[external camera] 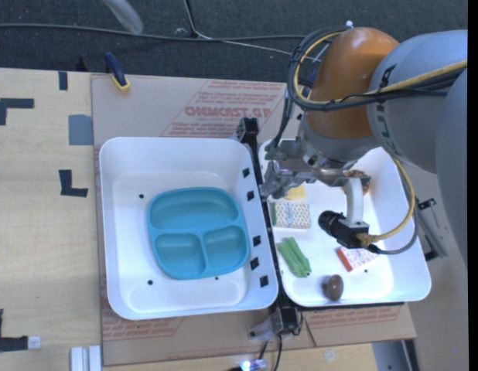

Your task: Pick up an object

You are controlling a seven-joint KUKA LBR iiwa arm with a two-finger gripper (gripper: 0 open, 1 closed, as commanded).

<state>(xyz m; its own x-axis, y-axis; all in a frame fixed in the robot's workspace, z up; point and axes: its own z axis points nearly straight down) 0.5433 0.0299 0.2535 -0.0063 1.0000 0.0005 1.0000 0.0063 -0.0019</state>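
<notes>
I see the gripper (284, 178) low in the right bin (394, 284), above the patterned packet (292, 214), jaw state I cannot tell, green object (295, 256) near.

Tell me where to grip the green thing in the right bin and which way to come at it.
Take the green thing across its narrow middle, coming straight down from above. It lies flat on the right bin, long and slim, running from upper left to lower right, so the fingers should likely close across its short width. The bin's left wall runs close beside it, so a side approach looks cramped.
</notes>
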